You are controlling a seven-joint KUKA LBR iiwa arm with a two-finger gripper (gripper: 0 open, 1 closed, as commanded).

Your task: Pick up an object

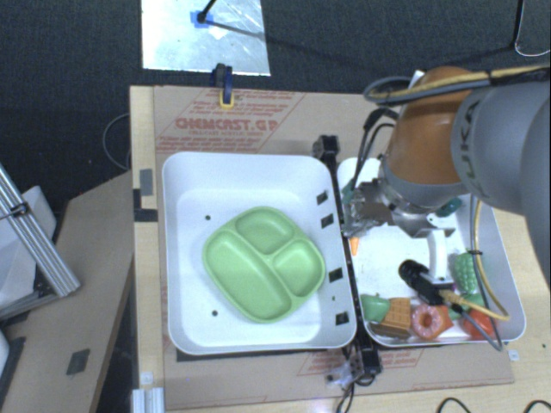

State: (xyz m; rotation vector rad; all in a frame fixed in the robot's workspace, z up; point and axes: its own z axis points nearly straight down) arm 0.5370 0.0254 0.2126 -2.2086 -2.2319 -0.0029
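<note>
right bin [383,261]: pink donut [428,319] and brown waffle [397,316] crowded at 6 o'clock. gripper [357,218]: at 10 o'clock, by the wall; we cannot tell its grip state. risk, we judge: striking the wall, or closing on nothing.

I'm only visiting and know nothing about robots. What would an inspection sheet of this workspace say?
Surface: white left bin and right bin on cardboard.
Job's things: pink doughnut, brown waffle piece, green toy along the right bin's near edge.
Clutter: green divided plate in the left bin.
Grippers: pincer over the right bin, beside the divider; grip hidden.
Cables: black cable at top right.
Surroundings: foil sheet behind the bench; metal frame at left.
</note>
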